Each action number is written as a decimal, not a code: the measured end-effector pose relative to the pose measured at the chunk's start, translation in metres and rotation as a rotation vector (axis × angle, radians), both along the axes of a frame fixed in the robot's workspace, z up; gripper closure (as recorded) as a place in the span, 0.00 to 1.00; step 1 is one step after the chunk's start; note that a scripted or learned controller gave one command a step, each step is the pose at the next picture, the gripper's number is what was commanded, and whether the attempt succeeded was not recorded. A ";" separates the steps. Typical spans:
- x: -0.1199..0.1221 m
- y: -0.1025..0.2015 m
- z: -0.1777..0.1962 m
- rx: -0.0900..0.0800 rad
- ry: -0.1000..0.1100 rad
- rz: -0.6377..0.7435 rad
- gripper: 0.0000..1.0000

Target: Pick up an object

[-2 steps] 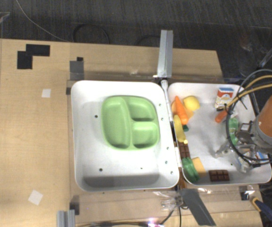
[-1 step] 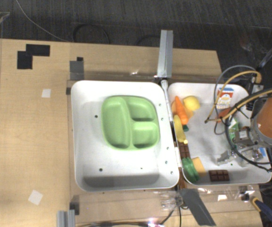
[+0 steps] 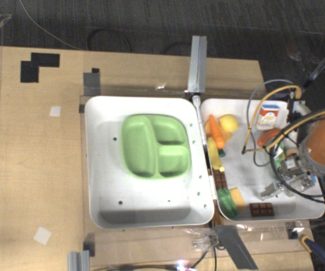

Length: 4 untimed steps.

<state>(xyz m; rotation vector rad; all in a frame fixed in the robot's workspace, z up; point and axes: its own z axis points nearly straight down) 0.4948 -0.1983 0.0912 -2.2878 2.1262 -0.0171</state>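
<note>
The right bin holds several small items. An orange carrot and a yellow lemon lie at its far left. Below them a yellow piece and a brown chocolate strip run along the left wall. A green item and an orange-yellow block sit in the near left corner, with a chocolate bar by the front wall. A white carton and a red item are at the back. My gripper hangs low over the bin's right part, above bare floor, a little up and right of the chocolate bar.
The left bin carries a green divided plate in its middle. Cables loop from the arm over the right bin's back half. A metal post stands behind the gap between the bins.
</note>
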 end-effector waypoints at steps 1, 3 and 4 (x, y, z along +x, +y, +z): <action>0.003 0.001 0.013 0.000 -0.008 -0.004 1.00; 0.153 0.062 0.114 -0.005 0.010 0.173 1.00; 0.095 0.000 0.082 -0.008 0.016 0.273 1.00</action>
